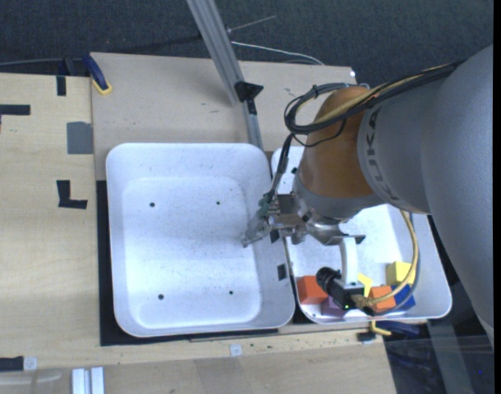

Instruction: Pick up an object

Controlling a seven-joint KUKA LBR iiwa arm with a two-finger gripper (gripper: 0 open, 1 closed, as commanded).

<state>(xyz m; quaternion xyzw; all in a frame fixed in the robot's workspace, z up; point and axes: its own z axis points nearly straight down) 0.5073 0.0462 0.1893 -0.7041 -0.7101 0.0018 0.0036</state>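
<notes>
While the claw (261, 226) hangs over the inner rim of the view-left bin (152, 171), the orange block (383, 296) and yellow block (396, 271) lie in the view-right bin (394, 232), in its near corner, rightward of the claw. Claw opening: cannot tell.

Setting: robotics laboratory test cell. Indicators: a plywood bench (37, 245) carries a shallow white left bin (185, 150) and a matching right bin (435, 302), side by side. A grey-and-orange industrial arm (448, 138) with a claw (255, 235) reaches over them. Black tape marks (70, 195) are stuck to the bench surface. An aluminium profile (213, 31) crosses the rear edge, thin cables (275, 52) run near it, and the floor (357, 15) is dark carpet.
</notes>
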